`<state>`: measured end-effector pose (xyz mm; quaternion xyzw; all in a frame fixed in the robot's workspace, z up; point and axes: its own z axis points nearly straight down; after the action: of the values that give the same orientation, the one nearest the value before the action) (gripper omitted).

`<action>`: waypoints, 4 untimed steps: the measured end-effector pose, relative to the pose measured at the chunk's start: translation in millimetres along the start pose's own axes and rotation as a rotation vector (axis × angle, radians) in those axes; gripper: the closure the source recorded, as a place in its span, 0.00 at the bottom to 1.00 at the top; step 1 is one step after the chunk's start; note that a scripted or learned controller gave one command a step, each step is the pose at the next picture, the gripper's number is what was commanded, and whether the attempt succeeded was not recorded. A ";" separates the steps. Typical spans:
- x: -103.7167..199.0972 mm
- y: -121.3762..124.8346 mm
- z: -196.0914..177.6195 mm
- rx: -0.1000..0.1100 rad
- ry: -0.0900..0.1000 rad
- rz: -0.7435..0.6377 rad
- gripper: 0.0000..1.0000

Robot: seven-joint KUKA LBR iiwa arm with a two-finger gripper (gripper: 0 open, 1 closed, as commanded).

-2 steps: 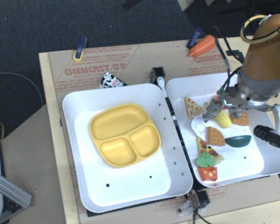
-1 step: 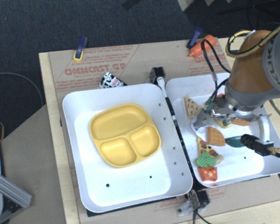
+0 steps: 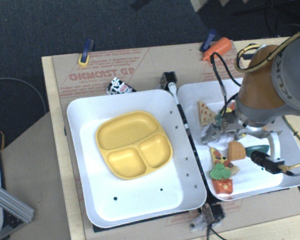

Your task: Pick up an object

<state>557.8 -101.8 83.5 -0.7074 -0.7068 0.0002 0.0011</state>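
The right bin (image 3: 294,178) holds several small toy foods. A pizza slice (image 3: 206,113) lies at its far left. A brown bread-like piece (image 3: 236,151), a green leafy piece (image 3: 219,172) and a red piece (image 3: 224,187) lie along the near left. A teal piece (image 3: 259,149) shows partly under the arm. My gripper (image 3: 214,132) hangs low over the bin's left half, between the pizza slice and the brown piece. The grey and orange wrist (image 3: 262,90) hides the bin's middle.
The left bin (image 3: 91,166) carries a yellow divided plate (image 3: 134,144). An orange clamp (image 3: 217,47), a yellow and blue clip (image 3: 84,54) and a black and white object (image 3: 118,86) sit behind the bins. Black cables loop around the arm.
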 end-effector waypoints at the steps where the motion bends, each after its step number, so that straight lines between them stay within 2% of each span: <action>1: -1.6 3.4 -16.2 -0.012 -0.003 0.001 1.00; 2: 3.3 4.9 -79.4 -0.009 -0.002 -0.003 1.00; 3: 8.8 8.0 -124.2 -0.009 -0.003 -0.003 1.00; 4: 9.0 9.0 -142.8 -0.007 -0.003 -0.002 1.00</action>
<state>567.2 -92.9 226.3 -0.7066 -0.7076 -0.0014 -0.0024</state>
